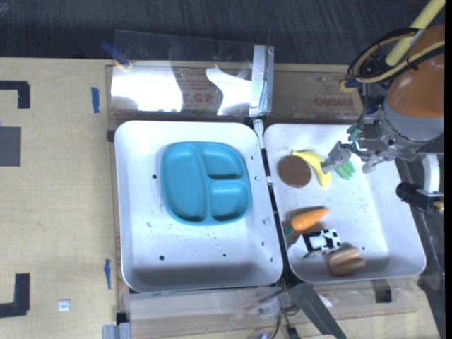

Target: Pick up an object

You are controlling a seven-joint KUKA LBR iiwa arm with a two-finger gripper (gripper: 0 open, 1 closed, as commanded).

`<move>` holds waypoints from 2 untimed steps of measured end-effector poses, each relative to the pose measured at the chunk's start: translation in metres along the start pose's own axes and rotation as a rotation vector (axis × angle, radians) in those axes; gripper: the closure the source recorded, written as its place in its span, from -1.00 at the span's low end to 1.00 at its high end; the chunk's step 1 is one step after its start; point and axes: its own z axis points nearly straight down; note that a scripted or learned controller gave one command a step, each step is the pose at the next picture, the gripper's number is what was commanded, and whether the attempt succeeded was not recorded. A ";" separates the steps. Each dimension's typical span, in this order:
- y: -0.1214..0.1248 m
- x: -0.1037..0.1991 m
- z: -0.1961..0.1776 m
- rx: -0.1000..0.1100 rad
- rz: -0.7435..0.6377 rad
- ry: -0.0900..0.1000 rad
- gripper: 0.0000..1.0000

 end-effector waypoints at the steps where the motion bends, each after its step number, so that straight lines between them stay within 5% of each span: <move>1: 0.037 -0.010 0.103 0.007 -0.055 0.001 -1.00; 2: 0.040 -0.012 0.088 -0.006 -0.051 -0.001 1.00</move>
